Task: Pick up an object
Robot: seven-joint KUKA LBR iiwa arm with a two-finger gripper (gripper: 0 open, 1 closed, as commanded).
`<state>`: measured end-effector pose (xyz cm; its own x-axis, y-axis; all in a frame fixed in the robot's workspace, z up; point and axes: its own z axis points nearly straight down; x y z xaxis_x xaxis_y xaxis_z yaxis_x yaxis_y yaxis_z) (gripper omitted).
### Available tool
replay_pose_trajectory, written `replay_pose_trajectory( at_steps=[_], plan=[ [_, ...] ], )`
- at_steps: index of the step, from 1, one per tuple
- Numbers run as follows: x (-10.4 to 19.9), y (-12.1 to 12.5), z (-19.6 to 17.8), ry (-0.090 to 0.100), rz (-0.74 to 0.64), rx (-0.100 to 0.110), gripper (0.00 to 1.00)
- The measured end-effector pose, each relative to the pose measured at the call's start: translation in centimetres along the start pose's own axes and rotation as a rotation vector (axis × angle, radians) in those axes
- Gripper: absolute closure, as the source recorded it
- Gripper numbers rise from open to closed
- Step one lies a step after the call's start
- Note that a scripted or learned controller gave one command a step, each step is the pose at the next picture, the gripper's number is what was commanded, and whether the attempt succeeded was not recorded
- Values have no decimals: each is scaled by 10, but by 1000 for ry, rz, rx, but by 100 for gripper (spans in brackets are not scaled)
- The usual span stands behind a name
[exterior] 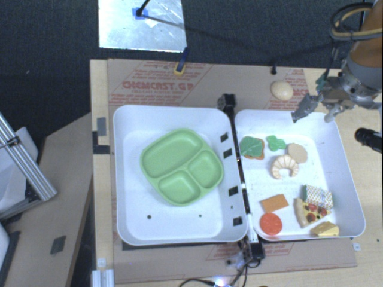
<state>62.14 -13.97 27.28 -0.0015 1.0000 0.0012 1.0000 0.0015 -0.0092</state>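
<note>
My gripper (315, 112) hangs over the back edge of the right bin (344, 154), its two fingers spread apart and nothing between them. Below it in that bin lie toy foods: a green-topped toast (252, 147), a small green piece (276, 142), a round beige cookie (297, 153), a croissant (285, 167), an orange cracker (274, 203), a red tomato slice (271, 223), a pizza slice (307, 211), a patterned wrapped piece (318, 195) and a yellow cheese wedge (325, 229).
The left bin (128, 160) holds a green divided plate (181, 166). A beige egg-like ball (282, 90) rests on the cardboard behind the right bin. A black divider with clips (234, 160) runs between the bins. A metal frame (21, 160) stands at far left.
</note>
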Motion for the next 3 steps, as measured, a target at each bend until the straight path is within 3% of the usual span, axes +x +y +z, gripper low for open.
replay_pose_trajectory(
  at_steps=[1, 3],
  plan=[
    [0, 2, -7, -2, -2, -11, 0],
    [-1, 6, 98, -1, 0, -7, 0]
  ],
)
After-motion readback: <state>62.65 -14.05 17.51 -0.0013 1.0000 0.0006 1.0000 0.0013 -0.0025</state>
